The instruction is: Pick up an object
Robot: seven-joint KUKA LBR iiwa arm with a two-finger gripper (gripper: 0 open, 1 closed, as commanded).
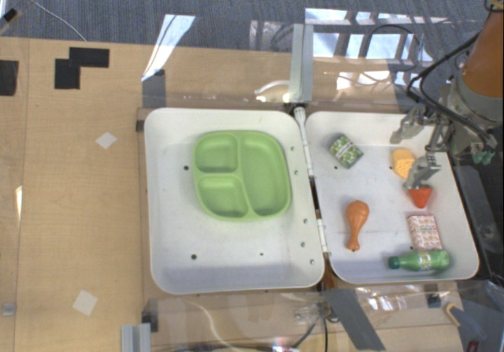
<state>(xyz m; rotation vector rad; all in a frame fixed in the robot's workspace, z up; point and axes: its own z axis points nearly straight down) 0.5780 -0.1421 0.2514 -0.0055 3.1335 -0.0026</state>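
- Lowest in the frame, at the right bin's [472, 264] bottom edge, a green bottle [419, 261] lies on its side, with a pink carton [424, 231] just above it.
- At the frame's right, the gripper [425, 176] hangs low over a red-orange piece [421, 196] and seems to touch its top; whether the jaws are closed or have anything between them I cannot tell.
- My judgement: the step is the descent onto a grasp, and next comes closing on the piece and lifting straight up.
- Crowding it is a yellow-orange item [403, 161] just beside it to the upper left.
- Further left lie a toy drumstick [356, 223] and a green-and-white packet [345, 150], well apart.
- A green divided plate [240, 175] sits in the left bin [169, 264], away from the work.
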